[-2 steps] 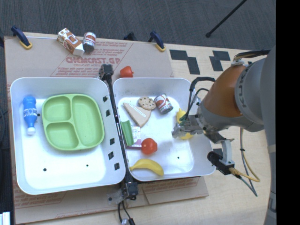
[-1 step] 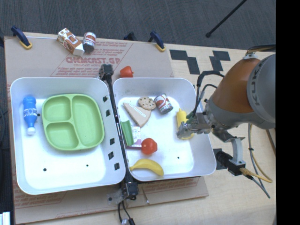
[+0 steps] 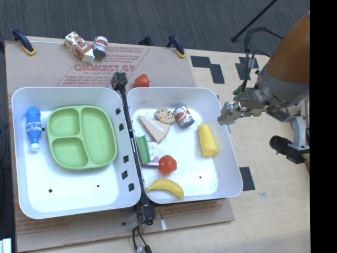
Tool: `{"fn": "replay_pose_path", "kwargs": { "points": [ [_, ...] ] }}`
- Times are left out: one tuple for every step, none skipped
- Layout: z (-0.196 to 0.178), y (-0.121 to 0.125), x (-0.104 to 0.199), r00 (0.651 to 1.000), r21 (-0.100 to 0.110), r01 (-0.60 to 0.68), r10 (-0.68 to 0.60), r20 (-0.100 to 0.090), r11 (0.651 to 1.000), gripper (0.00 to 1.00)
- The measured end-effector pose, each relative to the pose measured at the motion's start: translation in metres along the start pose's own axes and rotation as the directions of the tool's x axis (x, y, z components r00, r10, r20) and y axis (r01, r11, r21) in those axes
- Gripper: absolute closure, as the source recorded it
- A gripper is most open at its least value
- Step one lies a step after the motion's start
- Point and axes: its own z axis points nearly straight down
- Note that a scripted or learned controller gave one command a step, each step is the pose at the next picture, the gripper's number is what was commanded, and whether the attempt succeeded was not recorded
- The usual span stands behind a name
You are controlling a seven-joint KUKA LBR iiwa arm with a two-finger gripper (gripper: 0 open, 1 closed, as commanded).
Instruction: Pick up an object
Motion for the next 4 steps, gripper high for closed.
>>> {"fn": "replay_pose_path", "kwargs": {
  "points": [
    [0.001, 0.0, 0.0, 1.0, 0.001, 0.0, 0.0, -0.001, 1.0, 0.0],
    [0.123, -0.046, -0.033, 1.0, 0.004, -0.001, 0.001, -0.001, 1.0, 0.0],
    [0.226, -0.047, -0.032, 1.0, 0.007, 0.001, -0.001, -0.004, 1.0, 0.0],
    [0.216, -0.047, -0.031, 1.0, 0.009, 0.005, -0.005, -0.005, 1.0, 1.0]
  ]
}}
